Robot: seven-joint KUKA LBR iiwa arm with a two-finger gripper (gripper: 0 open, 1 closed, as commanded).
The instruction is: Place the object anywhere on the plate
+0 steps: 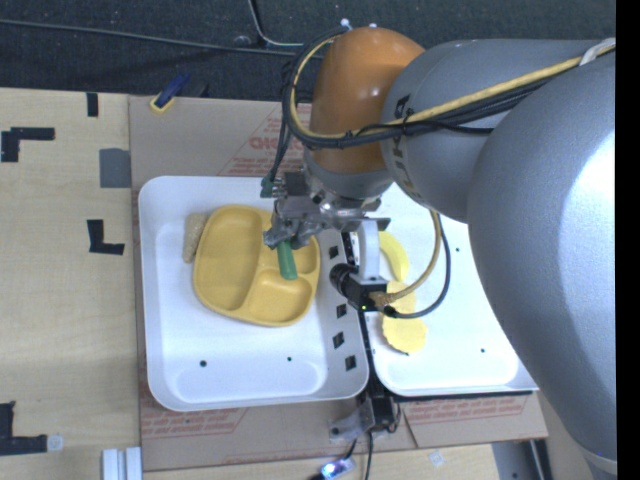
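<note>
the tool hangs over the left white bin, at the end of the grey arm with its orange band, which comes in from the right. a green object, short and stick-like, shows just below the tool's tip. its upper end sits at the fingertips, but whether the tool is clenched on it or merely touching it cannot be told from this slant.

directly under the tool and spreading out to its left lies the yellow plate, a divided dish with raised ridges splitting it into compartments. the green object's lower end is over the plate's right-hand part, near the ridge; it looks to touch or nearly touch the plate there, though that is not certain. the plate rests in the upper middle of the left bin.

further left of the tool, tucked against the plate's far left edge, is a tan sponge-like piece, partly hidden by the plate's rim.

to the right of the tool, past the wrist hardware and cables, the right white bin holds yellow flat pieces, one below and right of the tool, another closer in and partly covered by the arm's fittings.

both bins sit on a cardboard-covered surface.
</note>
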